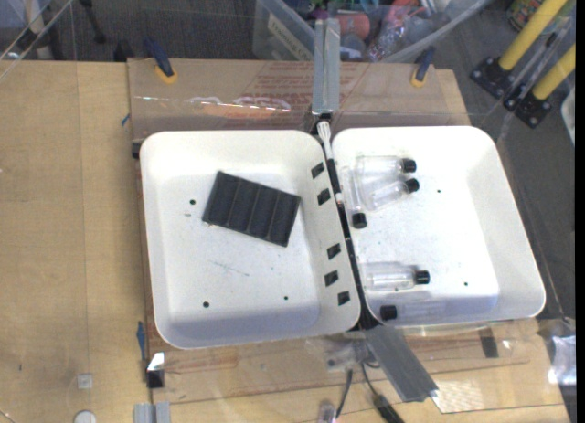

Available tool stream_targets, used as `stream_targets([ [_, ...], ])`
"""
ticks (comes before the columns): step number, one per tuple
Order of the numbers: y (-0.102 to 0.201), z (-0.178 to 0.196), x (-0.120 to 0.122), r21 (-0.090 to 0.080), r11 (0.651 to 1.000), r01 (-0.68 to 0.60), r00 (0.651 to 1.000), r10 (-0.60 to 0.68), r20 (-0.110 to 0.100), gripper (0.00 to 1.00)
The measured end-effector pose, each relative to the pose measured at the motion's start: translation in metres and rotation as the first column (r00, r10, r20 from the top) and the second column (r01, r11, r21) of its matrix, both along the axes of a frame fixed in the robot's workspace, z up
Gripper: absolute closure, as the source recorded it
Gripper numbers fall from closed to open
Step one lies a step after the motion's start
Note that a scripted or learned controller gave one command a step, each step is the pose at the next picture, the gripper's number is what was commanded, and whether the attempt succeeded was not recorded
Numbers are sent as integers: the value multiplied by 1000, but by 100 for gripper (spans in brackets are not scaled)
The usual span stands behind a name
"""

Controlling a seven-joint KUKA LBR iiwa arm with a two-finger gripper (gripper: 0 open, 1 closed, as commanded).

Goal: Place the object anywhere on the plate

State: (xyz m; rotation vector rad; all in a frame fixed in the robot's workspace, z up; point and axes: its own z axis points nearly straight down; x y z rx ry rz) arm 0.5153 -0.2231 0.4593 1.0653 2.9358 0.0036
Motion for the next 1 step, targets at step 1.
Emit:
stream_targets([
  [1, 0, 12, 2, -2, 1000, 0, 1000, 0, 8, 100],
])
